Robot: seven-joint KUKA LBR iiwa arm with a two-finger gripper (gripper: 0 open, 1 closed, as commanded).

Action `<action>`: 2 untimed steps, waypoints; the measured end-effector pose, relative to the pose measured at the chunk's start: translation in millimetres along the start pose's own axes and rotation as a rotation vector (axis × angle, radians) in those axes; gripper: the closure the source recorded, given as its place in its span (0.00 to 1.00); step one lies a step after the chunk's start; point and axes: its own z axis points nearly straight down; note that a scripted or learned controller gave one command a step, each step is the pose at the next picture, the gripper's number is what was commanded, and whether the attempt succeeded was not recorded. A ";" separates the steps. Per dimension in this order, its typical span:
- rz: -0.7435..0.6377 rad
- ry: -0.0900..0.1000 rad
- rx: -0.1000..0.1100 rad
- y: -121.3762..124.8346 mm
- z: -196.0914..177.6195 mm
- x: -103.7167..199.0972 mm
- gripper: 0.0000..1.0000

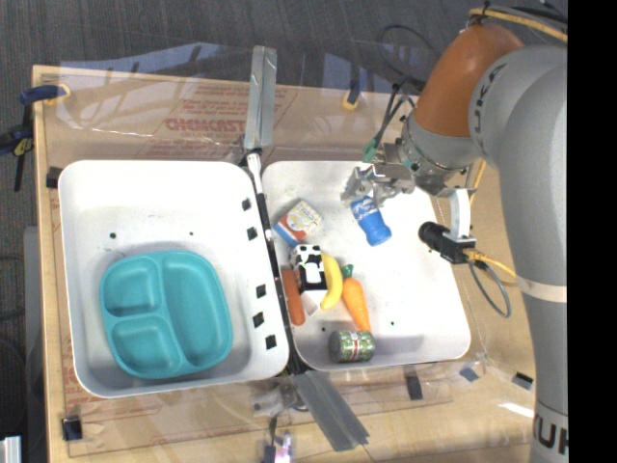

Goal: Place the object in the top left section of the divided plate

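gripper (371, 191) over blue bottle (372, 225) in right bin (439, 326) — grasp state unclear; confirm firm grip, then carry to divided plate (217, 307) — top left section.

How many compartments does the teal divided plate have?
3. On the teal divided plate in the left bin: one top left, one bottom left, one long section on the right.

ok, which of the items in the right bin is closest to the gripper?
The blue bottle. It sits right at the gripper, near the bin's far side, apart from the others. The banana, carrot and can lie nearer the camera.
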 end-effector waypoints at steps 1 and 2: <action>-0.050 -0.001 0.001 -53.9 19.8 77.1 1.00; -0.114 0.000 0.000 -82.1 -5.4 132.2 1.00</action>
